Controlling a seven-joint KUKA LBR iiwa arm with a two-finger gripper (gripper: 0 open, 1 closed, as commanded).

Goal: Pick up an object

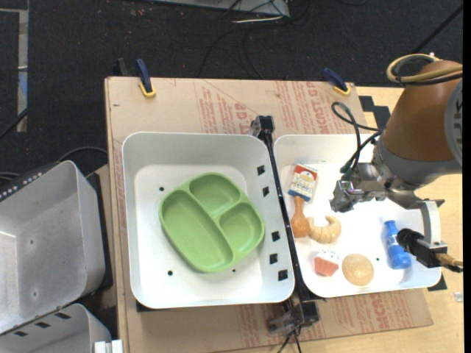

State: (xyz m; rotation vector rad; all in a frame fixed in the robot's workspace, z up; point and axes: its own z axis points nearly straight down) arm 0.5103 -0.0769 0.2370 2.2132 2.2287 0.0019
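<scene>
Near edge of right bin: tan round lump, small red-white wedge, blue bottle. All likely light, rigid toys.

Mid bin: croissant, probable target; curved, smooth, likely slippery; best gripped across narrow middle.

Above croissant: pincer, hovering, nothing visibly held; opening impossible to tell.

Farther: red-white carton, label unreadable.

Left bin: green divided plate.

Desk: mirrored red print, illegible.

Green divided plate in left bin; clamps on board; grey tub far left.
</scene>
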